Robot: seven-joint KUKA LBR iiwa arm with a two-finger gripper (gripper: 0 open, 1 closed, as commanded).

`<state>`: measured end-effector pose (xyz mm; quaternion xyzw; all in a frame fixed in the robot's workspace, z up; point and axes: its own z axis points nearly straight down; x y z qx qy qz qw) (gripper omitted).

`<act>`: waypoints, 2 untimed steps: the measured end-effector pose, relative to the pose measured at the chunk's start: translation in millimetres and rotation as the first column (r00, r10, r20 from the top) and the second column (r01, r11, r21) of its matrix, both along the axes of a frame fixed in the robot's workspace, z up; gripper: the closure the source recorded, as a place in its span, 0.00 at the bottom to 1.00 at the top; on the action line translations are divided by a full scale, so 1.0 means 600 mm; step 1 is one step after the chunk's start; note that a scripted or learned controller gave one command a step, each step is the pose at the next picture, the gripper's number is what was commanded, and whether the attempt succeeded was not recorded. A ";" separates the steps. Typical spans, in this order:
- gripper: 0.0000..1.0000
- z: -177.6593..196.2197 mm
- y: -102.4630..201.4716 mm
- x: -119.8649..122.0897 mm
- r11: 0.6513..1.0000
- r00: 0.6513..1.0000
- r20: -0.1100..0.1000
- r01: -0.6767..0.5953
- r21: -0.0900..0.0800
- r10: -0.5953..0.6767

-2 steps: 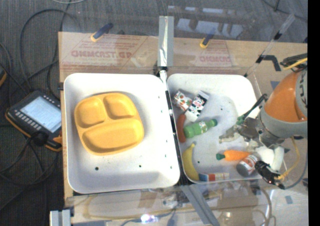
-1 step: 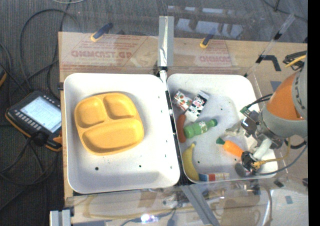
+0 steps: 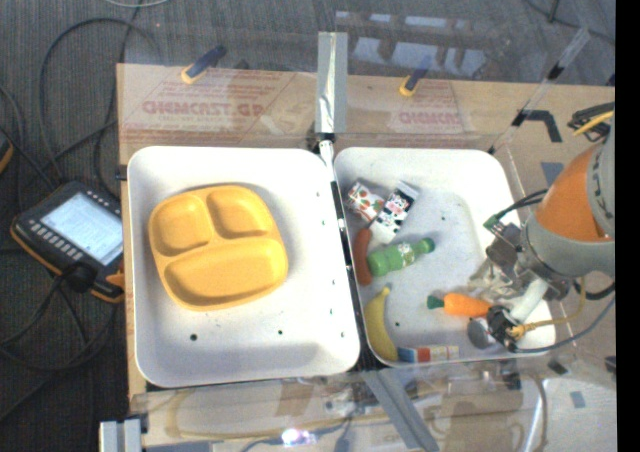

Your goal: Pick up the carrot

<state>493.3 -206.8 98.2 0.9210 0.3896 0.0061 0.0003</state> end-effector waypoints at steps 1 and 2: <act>1.00 -0.011 0.056 -0.007 0.927 0.927 0.011 0.375 -0.011 -0.375; 0.00 -0.013 0.061 -0.005 0.928 0.928 0.009 0.372 -0.007 -0.372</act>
